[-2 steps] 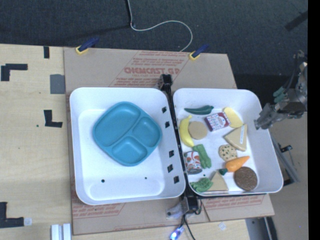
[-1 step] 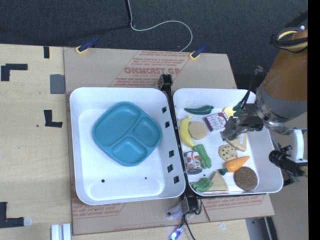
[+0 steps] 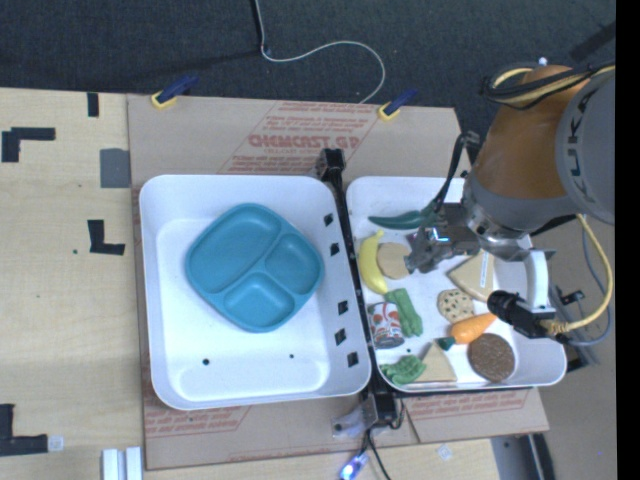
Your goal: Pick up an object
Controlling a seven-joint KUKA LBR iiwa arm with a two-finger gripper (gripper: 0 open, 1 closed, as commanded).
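Yellow banana [image 3: 372, 264] lies curved along right bin's left wall

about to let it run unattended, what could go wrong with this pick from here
1. The right bin is crowded: banana, green pepper, small can, cookie, carrot and brown patty lie close together, so the pincer may nudge neighbours or catch two at once.
2. The pincer sits low over the pale piece beside the banana; the curved banana could roll aside.
3. The arm's cable hangs near the bin's edge and could snag.
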